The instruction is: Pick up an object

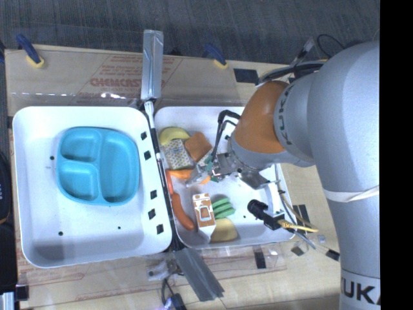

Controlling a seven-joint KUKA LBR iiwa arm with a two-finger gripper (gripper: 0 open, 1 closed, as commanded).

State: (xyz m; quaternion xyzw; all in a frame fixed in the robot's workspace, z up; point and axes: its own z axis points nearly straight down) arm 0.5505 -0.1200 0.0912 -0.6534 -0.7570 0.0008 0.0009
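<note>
Clutter is crowded along the left side of the right bin (pixel 248 232), against the wall it shares with the left bin (pixel 39 205), where a blue divided plate (pixel 98 163) lies alone. At the far end a pale yellow-green round fruit (pixel 171 134) is seen, with a speckled sponge (pixel 174 152) just beside it on the near side and a brown block (pixel 197 145) to its right. An orange piece (pixel 180 173) lies nearer still. Towards the near wall lie an orange carrot-like stick (pixel 183 214), a small white and orange carton (pixel 203 210), a green ridged piece (pixel 222 206) and a tan wedge (pixel 224 231).

The arm is reached in from the right and bent down over the middle of this bin, so that the gripper (pixel 206 170) is brought low among the objects, just right of the orange piece and near the brown block. This posture is judged to suit a pick from the crowded left side, where most candidates lie. Whether the gripper is spread or pressed together cannot be told, since it is largely hidden by the wrist, and nothing is seen held in it. The object aimed at is taken to be the orange piece or the brown block, though which cannot be settled. With neighbours packed so close, a grasp could be spoiled by a nudged sponge or carton.
</note>
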